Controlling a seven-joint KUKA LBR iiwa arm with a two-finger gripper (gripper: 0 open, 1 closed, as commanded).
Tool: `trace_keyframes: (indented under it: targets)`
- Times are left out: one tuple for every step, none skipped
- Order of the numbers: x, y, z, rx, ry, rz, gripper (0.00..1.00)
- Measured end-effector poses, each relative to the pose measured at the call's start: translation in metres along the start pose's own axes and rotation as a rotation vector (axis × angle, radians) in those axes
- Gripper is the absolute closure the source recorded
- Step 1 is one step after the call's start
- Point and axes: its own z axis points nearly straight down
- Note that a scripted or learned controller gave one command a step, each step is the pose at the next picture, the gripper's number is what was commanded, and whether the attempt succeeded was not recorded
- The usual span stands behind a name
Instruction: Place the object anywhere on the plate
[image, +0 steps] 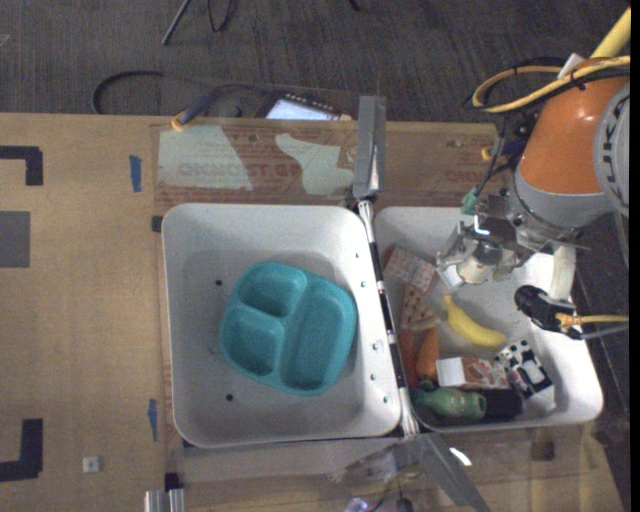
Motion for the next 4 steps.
trace_keyframes:
  targets:
    - [0.087,0.027,0.039,-0.001,0.002,0.124,1.0]
    - [0.139,-0.042,0.039,0.003,0.001,-0.064,1.0]
    - [0.199,-0.133,-0.04,0.0,0.001,-0.279,1.0]
    - [0.199,-0.133,-0.04,-0.001,0.002,-0.278,0.0]
